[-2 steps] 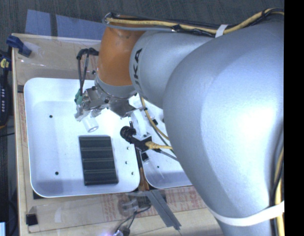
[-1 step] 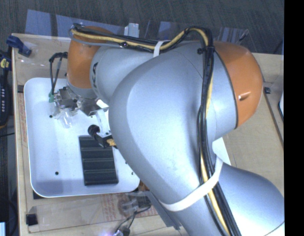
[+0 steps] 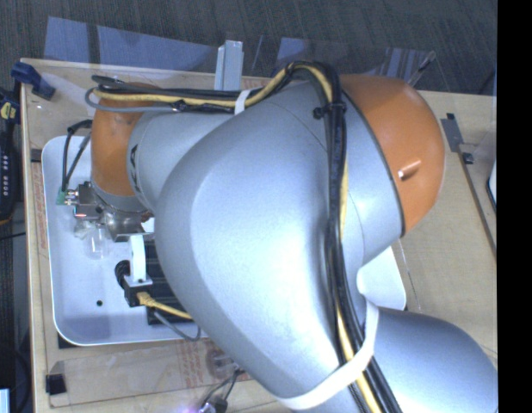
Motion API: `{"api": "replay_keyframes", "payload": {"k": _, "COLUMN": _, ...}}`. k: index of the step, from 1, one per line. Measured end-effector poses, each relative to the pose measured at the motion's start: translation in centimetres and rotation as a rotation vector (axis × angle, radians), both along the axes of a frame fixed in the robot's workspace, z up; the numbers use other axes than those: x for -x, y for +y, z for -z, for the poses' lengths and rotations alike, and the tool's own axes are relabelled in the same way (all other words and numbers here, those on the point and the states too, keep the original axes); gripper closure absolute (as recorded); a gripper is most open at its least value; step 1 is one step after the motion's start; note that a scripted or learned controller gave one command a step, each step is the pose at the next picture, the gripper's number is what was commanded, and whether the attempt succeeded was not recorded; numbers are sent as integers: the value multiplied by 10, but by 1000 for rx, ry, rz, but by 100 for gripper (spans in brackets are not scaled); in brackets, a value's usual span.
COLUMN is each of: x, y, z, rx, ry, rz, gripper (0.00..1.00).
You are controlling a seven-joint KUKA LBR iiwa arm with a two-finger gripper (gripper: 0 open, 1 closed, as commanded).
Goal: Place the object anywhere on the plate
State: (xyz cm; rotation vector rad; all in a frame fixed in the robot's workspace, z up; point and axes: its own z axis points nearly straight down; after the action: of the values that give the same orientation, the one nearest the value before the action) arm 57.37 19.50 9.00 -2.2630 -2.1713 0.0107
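My gripper point(image 3: 95, 233) hangs over the upper left part of the left white bin point(image 3: 61, 274), below the orange band point(image 3: 111, 157) of the wrist. The big grey arm point(image 3: 275, 231) reaches in from the right and covers most of both bins. A black and white piece point(image 3: 135, 275) with a yellow end lies just right of the gripper, against the arm; I cannot tell whether it is an object or part of the arm's fittings.
A small dark speck point(image 3: 100, 303) sits on the bin floor near the front. The bare wooden bench point(image 3: 120, 368) runs along the front. Cables point(image 3: 188, 101) run over the arm at the back. Blue clamps point(image 3: 29, 80) sit at the bench's far left corner.
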Motion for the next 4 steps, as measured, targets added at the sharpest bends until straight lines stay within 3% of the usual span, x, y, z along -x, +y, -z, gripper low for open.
{"api": "replay_keyframes", "payload": {"k": 1, "x": 51, "y": -39, "z": -51, "rx": -4, "ry": -2, "rz": -695, "gripper": 100}}
{"api": "replay_keyframes", "payload": {"k": 2, "x": 70, "y": -116, "z": -102, "rx": -3, "ry": -7, "rz": -564, "gripper": 100}}
{"api": "replay_keyframes", "payload": {"k": 3, "x": 100, "y": -48, "z": -35, "rx": -2, "ry": -1, "rz": -488, "gripper": 100}}
{"api": "replay_keyframes", "payload": {"k": 4, "x": 74, "y": -58, "z": -128, "rx": 1, "ry": -4, "rz": 302, "gripper": 100}}
